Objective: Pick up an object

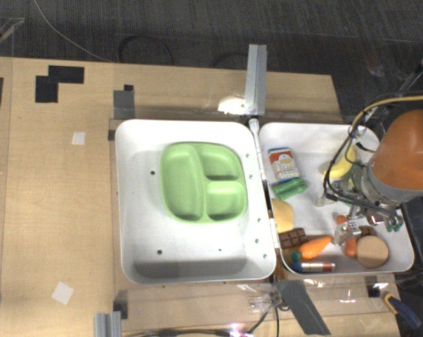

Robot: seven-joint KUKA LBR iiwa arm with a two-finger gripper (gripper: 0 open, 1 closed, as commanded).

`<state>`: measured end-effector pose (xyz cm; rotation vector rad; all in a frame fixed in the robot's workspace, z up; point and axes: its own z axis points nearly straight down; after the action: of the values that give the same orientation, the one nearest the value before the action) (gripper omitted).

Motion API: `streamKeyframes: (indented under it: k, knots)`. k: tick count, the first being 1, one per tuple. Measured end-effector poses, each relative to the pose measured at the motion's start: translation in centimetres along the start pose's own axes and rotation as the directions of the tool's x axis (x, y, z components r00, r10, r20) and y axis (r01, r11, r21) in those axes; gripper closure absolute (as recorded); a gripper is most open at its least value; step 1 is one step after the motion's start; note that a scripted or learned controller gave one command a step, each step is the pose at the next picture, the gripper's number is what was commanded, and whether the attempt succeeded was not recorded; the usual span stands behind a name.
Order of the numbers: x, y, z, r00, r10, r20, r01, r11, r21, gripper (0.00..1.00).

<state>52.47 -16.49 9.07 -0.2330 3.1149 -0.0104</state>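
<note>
The right bin (306, 133) holds several small items. Along its left side lie a red and white carton (284, 164), a green piece (289, 187) and a pale yellow round piece (283, 215). Near the front are a brown chocolate block (291, 239), an orange carrot (315, 246), a marker (315, 265) and a tan round object (372, 251). My gripper (352, 221) hangs under the orange-banded wrist (408, 156), low over the bin's right side, just above the carrot's end and the tan object. A yellow banana (340, 168) peeks out beside the arm's cables.
The left bin (138, 188) carries a green divided plate (201, 181). A metal post (256, 79) stands behind the seam between the bins. Wooden bench surface stretches to the left.
</note>
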Motion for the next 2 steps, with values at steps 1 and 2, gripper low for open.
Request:
streamKeyframes:
  k: [1, 2]
  knots:
    - [-3.3, -3.9, 0.2, 1.000, 0.010, -0.002, -0.010, 1.000, -0.002, 0.00]
    - [-4.5, -0.2, 0.2, 0.998, -0.064, -0.002, 0.064, 0.998, -0.003, 0.00]
